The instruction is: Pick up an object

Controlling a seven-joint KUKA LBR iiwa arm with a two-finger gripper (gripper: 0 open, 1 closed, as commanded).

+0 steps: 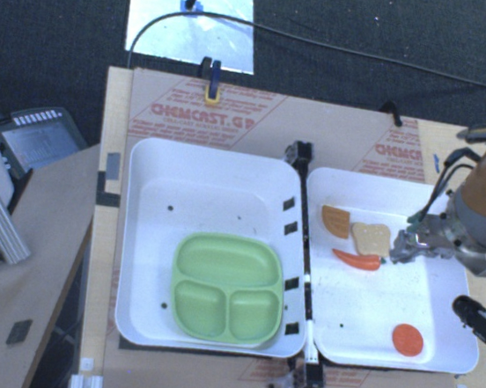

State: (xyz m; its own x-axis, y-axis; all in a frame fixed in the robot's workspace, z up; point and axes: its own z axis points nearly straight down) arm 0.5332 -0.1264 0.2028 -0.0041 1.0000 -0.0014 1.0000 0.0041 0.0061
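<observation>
- Left bin (152, 177): a green divided plate (228, 288) lies toward its front edge.
- Right bin (445, 348), back half: an orange-brown slice (336, 221), a pale bread slice (370, 239) just beside it, and a red pepper (356, 259) in front of both.
- A red-orange disc (407, 340) sits near that bin's front right corner.
- The tool (402, 248) hangs just right of the bread; I cannot tell its grip.

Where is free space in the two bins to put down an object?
Free: the left bin behind the green tray; the right bin floor between chili and orange disc. Crowded: its far part, around toast, orange slice and end effector.
</observation>
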